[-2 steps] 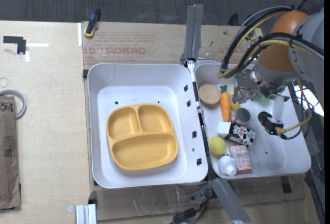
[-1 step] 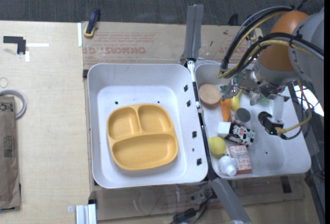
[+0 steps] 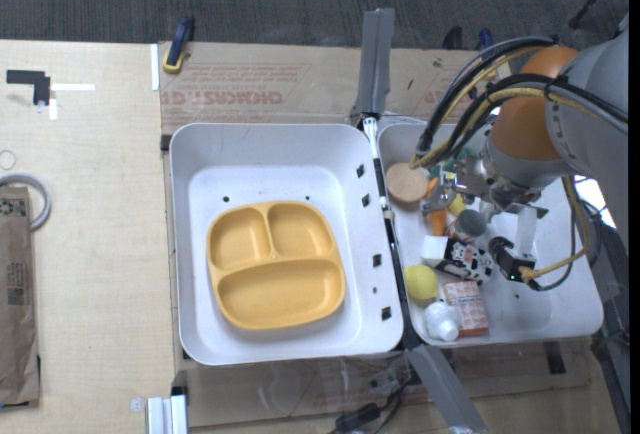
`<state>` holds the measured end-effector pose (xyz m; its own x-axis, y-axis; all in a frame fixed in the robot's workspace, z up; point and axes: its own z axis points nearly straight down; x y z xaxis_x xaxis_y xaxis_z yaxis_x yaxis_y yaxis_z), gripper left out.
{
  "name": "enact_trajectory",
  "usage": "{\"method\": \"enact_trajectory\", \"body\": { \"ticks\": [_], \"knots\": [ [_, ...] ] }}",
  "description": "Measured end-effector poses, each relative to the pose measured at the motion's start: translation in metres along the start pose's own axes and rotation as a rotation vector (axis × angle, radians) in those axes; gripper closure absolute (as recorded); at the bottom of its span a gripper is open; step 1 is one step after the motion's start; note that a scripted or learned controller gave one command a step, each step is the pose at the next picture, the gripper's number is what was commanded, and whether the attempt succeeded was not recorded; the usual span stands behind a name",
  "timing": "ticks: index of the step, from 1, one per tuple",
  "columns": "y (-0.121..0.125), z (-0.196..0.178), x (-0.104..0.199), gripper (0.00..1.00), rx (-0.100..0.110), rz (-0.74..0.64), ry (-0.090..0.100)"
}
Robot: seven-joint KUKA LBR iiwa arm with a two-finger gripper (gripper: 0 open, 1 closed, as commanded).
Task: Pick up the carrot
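Hovering at centre right of the frame, the gripper (image 3: pixel 468 214) sits just beside the carrot (image 3: pixel 436 202) in the right bin (image 3: pixel 570 322) (finger state: cannot tell). Grasp and lift appear outstanding.

crowded around the carrot (image 3: pixel 436 205): round wooden disc (image 3: pixel 407 183) just left, white block (image 3: pixel 433 248) and yellow lemon (image 3: pixel 421 281) below, arm overhead. open floor along the right bin's (image 3: pixel 560 322) lower right corner.
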<state>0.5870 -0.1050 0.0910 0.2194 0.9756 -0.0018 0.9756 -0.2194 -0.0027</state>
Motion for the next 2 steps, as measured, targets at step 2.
{"method": "enact_trajectory", "body": {
  "ticks": [2],
  "knots": [
    [0.052, -0.101, 0.037, 1.00, -0.002, -0.134, -0.001]
  ]
}}
